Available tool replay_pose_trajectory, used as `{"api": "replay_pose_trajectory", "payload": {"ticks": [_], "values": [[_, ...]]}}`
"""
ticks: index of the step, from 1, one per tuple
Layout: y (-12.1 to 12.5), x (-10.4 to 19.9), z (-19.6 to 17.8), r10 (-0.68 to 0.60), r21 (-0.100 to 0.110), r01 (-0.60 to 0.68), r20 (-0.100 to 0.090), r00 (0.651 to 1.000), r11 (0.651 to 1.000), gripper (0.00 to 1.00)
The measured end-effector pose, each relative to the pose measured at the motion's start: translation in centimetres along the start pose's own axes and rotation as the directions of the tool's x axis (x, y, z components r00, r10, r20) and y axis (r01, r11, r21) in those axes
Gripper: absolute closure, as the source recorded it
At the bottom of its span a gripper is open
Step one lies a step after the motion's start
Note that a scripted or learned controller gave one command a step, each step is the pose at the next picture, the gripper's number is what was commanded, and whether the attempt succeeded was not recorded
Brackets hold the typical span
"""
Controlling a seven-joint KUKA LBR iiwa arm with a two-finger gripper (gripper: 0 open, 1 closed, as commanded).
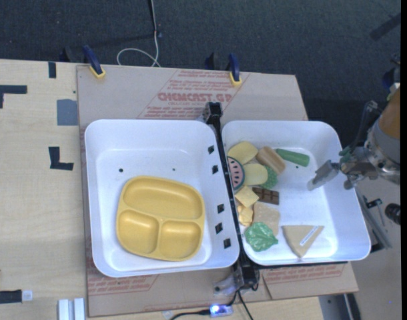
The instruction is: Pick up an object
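Note:
The right bin (pixel 323 135) holds several toy foods along its left side. Among them are a green pickle (pixel 292 157), a tan bread roll (pixel 270 159), a watermelon slice (pixel 235 173), a brown chocolate bar (pixel 265 195), a crumpled green lettuce leaf (pixel 260 235) and a beige sandwich wedge (pixel 302 239). My gripper (pixel 322 176) hangs over the right part of this bin, to the right of the pickle and above the wedge. It touches no item, and nothing shows in its grasp.
The left bin (pixel 100 145) carries a yellow divided plate (pixel 161 217). A black divider with clips (pixel 220 179) runs between the bins. The arm's wrist (pixel 383 145) stands over the right bin's right rim. Both bins rest on cardboard (pixel 190 92) that is clamped at the back.

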State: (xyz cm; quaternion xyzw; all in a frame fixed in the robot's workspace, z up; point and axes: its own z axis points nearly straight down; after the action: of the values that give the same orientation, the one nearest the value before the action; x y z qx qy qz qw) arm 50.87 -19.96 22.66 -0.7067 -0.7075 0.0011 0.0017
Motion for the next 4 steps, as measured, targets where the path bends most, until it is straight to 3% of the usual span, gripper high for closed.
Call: {"api": "replay_pose_trajectory", "payload": {"ticks": [1,2,3,4], "values": [[-0.7,2.7,12.4,-0.001,-0.007,0.001,-0.001,1.000,1.000,0.00],[5.0,4.5,13.3,-0.003,-0.010,0.003,0.002,1.000,1.000,0.00],[12.8,5.7,13.7,-0.004,-0.015,0.004,0.008,1.000,1.000,0.00],[15.7,8.8,14.3,0.000,0.016,0.000,0.008,1.000,1.000,0.00]]}}
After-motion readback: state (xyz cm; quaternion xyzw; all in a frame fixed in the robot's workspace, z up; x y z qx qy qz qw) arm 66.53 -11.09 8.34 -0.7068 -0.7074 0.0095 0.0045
